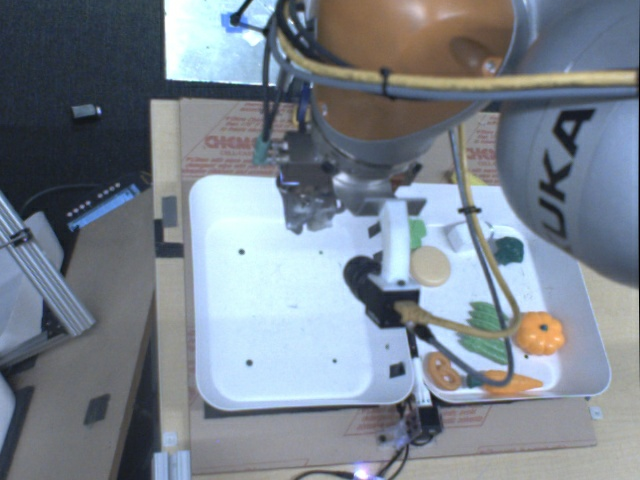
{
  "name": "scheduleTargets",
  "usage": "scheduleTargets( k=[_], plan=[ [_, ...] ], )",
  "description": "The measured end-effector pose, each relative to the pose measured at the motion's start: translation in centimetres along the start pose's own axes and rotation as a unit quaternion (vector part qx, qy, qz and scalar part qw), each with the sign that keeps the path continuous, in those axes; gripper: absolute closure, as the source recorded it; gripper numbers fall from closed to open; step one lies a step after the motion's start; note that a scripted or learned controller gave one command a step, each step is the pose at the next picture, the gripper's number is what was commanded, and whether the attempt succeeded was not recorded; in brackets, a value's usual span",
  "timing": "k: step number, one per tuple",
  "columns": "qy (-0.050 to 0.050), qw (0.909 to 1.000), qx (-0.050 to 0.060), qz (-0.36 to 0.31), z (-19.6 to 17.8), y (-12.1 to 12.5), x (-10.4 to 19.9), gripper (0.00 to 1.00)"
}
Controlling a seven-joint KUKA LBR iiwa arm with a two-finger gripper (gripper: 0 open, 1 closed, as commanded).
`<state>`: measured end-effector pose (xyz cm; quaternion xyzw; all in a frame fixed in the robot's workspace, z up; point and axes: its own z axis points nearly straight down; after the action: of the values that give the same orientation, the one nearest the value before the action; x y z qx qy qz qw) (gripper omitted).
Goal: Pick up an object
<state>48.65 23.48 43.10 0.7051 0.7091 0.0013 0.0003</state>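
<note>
Camera view from above, and the objects to choose from sit clustered in the right bin [590, 353]. Down at its near corner there's a small orange pumpkin [540, 334], round and ribbed with a short stem. Just left of it lies a bunch of green bean pods [485, 333], and in front of those a carrot [512, 381] stretches along the bin's near wall, with a brown pretzel [442, 370] right beside its left end. Further back, a pale round cookie [432, 266] rests just by the arm's white fitting, a bright green piece [416, 233] peeks out behind it, and a dark green leafy item [510, 249] sits near the far right side.

Over to the left bin [215, 268]: bare white floor with a few small dark dots, nothing else lying on it that I can make out.

The tool [308, 211] hangs over the far edge of the left bin, grey and blocky under the big orange-and-grey arm [420, 48]; from this angle I cannot tell how it is set, and nothing visibly sits in it. A yellow cable [480, 258] trails from the arm down across the right bin.

Both bins rest on cardboard sheet [220, 138] over the tabletop [100, 298], with a dark floor [60, 48] beyond on the left.
</note>
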Motion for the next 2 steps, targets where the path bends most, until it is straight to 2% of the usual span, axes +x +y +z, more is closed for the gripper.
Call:
scheduleTargets(
  k=[2],
  plan=[
    [0.001, 1.0, -0.001, 0.002, -3.5, 6.8, 0.0, 1.0]
  ],
)
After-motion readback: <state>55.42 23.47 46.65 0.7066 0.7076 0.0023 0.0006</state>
